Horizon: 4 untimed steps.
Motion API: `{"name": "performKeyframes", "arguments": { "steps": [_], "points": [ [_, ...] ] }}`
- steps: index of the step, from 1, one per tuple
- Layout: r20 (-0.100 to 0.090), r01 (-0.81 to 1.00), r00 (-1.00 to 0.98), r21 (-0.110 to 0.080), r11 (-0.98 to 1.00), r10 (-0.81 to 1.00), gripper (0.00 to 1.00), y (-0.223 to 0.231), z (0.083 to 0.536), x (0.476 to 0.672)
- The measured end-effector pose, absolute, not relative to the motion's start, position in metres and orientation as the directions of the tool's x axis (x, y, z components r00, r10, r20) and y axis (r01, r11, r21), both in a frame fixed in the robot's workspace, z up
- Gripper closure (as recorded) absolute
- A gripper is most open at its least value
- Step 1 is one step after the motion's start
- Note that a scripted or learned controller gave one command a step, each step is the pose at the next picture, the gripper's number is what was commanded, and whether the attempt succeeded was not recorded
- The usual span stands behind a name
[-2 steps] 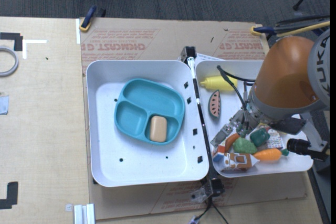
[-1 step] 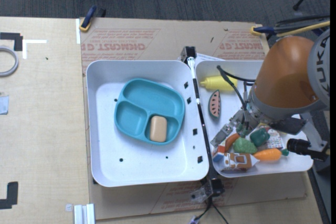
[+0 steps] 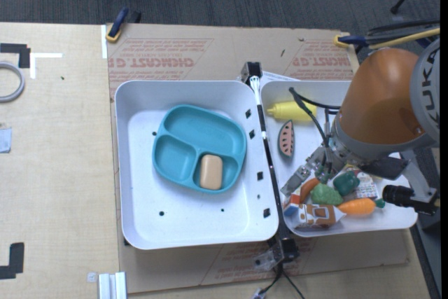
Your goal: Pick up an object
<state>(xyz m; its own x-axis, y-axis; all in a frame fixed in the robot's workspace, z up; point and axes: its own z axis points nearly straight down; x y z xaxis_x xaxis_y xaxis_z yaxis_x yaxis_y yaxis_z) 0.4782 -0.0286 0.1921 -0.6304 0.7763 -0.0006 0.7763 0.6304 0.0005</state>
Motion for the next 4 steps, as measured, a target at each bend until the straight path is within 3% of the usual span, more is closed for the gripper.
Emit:
{"name": "performKeyframes", "arguments": {
  "steps": [4],
  "points": [
    [-0.001,0.776,-0.630,0.000,0.630,0.776,0.00,-0.0286,0.1921,0.4782]
  ]
}}
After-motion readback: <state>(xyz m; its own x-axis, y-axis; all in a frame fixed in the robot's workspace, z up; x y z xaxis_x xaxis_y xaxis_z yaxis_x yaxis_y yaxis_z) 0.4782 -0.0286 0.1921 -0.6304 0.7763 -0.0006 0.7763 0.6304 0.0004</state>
